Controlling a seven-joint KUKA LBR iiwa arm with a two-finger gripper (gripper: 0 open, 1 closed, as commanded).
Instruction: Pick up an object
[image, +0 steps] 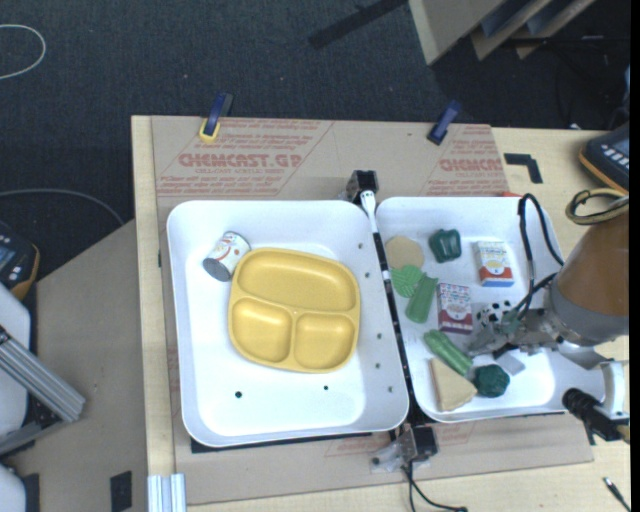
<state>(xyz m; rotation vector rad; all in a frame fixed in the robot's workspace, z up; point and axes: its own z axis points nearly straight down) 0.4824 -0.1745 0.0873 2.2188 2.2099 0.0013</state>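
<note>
My gripper (503, 343) is low over the front right of the right bin (535, 222), at the end of the grey arm with its orange band (600, 268). It hangs just above a dark green round toy (491, 380) and beside a green cucumber-like piece (445, 351). A tan wedge (450, 386) lies at the bin's front. Further back are a red and white box (455, 306), a light green piece (416, 290), a tan disc (404, 250), a dark green pepper (445, 243) and a small white and orange box (492, 263). Nothing shows clearly held.
The left bin (190, 330) holds a yellow divided plate (294, 308) and a small tipped can (226, 255) at its back left. A black cable (527, 235) loops over the right bin's far right side. Clamps stand at the bench's back edge.
</note>
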